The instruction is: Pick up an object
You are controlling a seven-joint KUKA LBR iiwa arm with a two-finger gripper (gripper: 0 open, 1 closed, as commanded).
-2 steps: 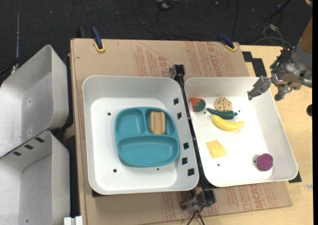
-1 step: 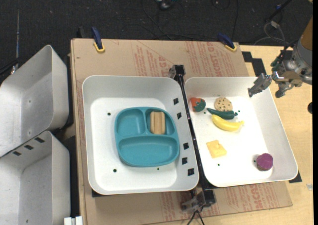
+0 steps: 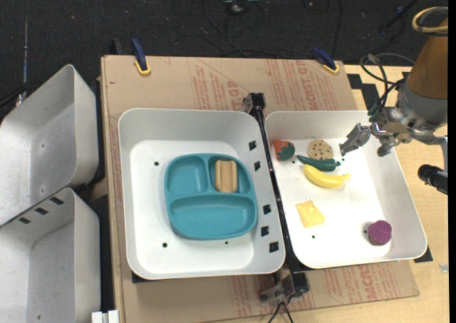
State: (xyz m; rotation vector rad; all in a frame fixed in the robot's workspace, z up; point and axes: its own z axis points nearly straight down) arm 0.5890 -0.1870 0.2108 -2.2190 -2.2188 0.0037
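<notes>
1. Risk, as I judge it: the banana (image 3: 327,178), the green pepper (image 3: 320,164) lying against its upper side and the cookie (image 3: 320,149) crowd together at the top of the right bin (image 3: 399,193). A descent there could catch two pieces at once or nudge one aside and close on nothing.
2. Risk: the small red fruit (image 3: 284,150) sits near the divider between the bins; a finger could strike that wall on the way down.
3. Risk: the yellow cheese slice (image 3: 310,213) lies flat and low, so I expect fingers to skid over it. The purple piece (image 3: 379,232), alone near the bottom right corner, looks the safer pick.
4. Left bin (image 3: 142,172): a teal divided tray (image 3: 210,197) with a tan bread piece (image 3: 226,175) in its upper right compartment.
5. Arm (image 3: 427,79): reaching in from the right over the desk (image 3: 178,79), wrist angled down and leftward.
6. Tool (image 3: 370,140): fingers spread apart, gripping nothing, poised above the right bin's upper right area, apart from every item.
</notes>
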